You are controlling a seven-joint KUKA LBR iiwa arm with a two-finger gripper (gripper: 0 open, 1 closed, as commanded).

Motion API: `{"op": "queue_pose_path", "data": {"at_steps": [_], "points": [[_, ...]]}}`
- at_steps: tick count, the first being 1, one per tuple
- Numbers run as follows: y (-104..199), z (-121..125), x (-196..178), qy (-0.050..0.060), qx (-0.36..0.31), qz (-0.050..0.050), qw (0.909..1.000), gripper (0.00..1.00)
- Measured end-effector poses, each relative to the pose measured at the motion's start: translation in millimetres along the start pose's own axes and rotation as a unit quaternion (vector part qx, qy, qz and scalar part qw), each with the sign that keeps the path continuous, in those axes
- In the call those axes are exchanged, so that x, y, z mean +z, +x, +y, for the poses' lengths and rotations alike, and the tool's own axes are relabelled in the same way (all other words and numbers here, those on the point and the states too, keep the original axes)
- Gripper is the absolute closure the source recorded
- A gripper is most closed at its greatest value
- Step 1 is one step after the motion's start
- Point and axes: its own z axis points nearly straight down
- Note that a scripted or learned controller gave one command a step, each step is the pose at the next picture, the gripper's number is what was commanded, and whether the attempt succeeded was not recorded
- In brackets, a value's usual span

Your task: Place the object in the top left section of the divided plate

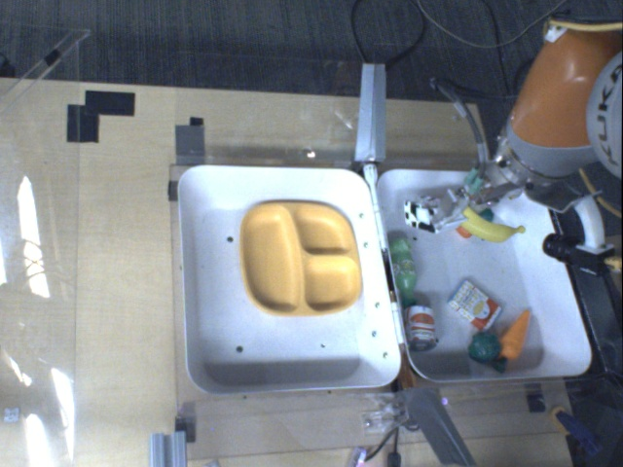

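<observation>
A yellow divided plate (300, 258) is being carried by the left bin (204, 339) on the surface. In the right bin (574, 358), a green object (402, 266), a small can (421, 324), a black-and-white toy (421, 215), a flat packet (474, 305), a banana (490, 228) and a carrot (516, 331) are being held. The end effector (465, 205) is being kept just above the toy and banana; whether it is apart or together cannot be told.

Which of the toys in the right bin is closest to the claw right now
The yellow banana, lying right beside the claw near the bin's back. The carrot, the small box and the can all sit toward the front edge.
</observation>
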Motion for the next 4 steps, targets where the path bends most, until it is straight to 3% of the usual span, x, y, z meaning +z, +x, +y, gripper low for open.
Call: {"op": "queue_pose_path", "data": {"at_steps": [1, 2, 3, 4], "points": [[64, 47, -11, -0.002, -0.037, -0.002, 0.9993, 1.0], [115, 86, 9, -0.001, -0.003, 0.001, 1.0, 1.0], [80, 45, 30, 0.0, -0.119, 0.001, 0.9929, 1.0], [57, -11, 41, 0.0, -0.043, 0.001, 0.9991, 1.0]]}}
